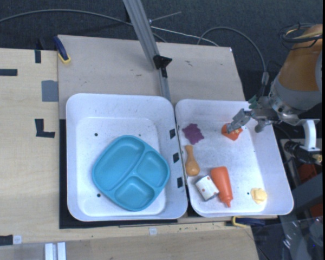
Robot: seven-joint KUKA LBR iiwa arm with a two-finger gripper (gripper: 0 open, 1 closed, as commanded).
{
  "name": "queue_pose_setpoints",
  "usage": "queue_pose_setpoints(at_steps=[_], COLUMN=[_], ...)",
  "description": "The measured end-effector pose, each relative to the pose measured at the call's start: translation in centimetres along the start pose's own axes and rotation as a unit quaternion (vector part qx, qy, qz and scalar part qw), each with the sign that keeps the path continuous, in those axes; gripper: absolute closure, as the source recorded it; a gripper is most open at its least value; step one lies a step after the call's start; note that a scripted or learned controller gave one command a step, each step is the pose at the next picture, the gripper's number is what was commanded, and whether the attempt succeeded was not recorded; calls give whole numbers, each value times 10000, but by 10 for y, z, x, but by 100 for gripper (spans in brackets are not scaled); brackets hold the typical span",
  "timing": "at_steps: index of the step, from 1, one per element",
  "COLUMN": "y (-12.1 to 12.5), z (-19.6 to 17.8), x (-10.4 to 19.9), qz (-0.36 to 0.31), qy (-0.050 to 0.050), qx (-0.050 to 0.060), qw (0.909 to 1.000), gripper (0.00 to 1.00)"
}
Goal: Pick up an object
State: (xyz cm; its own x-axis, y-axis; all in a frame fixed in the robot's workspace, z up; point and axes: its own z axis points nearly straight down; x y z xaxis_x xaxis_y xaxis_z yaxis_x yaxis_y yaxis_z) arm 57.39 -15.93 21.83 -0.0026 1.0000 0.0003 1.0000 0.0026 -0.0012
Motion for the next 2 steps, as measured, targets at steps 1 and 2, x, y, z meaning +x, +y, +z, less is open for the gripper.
queue_pose_setpoints(at_steps=[1, 2], y=[0, 2], z=[0, 45], x=[0, -4], qz=[1, 4], qy=[1, -4], qx=[0, 23], qw=[10000, 10000], gripper=[0, 0])
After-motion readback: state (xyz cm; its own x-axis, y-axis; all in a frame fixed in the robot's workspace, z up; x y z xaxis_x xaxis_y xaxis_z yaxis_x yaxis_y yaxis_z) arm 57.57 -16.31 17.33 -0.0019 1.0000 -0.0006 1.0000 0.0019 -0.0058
